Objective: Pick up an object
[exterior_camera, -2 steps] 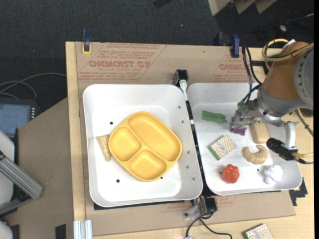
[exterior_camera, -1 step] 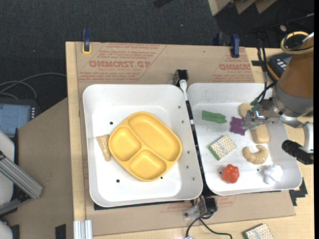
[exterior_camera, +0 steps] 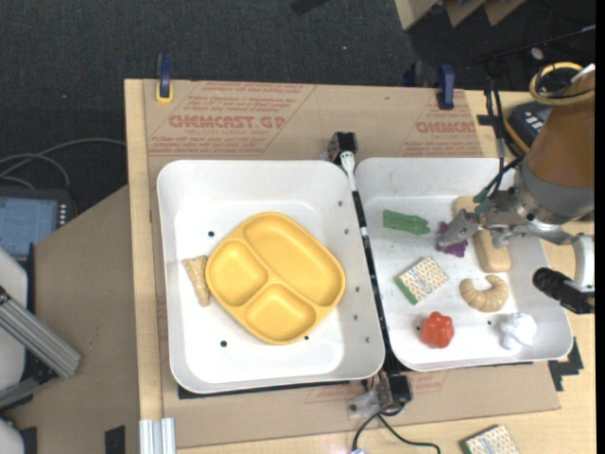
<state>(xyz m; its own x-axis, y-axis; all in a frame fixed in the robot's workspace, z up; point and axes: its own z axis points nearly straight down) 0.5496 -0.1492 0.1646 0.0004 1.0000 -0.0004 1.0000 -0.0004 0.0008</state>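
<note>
My gripper (exterior_camera: 461, 231) hangs low over the upper middle of the right bin (exterior_camera: 416, 189), reaching in from the right. A small purple object (exterior_camera: 456, 248) lies directly under its tip, partly hidden by it. Close by in that bin are a green piece (exterior_camera: 406, 222) to the left, a beige oblong item (exterior_camera: 492, 253) to the right, a patterned green-edged block (exterior_camera: 422, 278), a croissant-shaped piece (exterior_camera: 486, 293), a red round object (exterior_camera: 436, 329) and a white crumpled object (exterior_camera: 517, 330).
The left bin (exterior_camera: 189, 197) holds a yellow divided plate (exterior_camera: 274, 277) and a tan cracker-like piece (exterior_camera: 198, 278) beside its left edge. The arm's orange band (exterior_camera: 567, 145) looms over the right bin's far right corner. A raised rim (exterior_camera: 364, 253) separates the bins.
</note>
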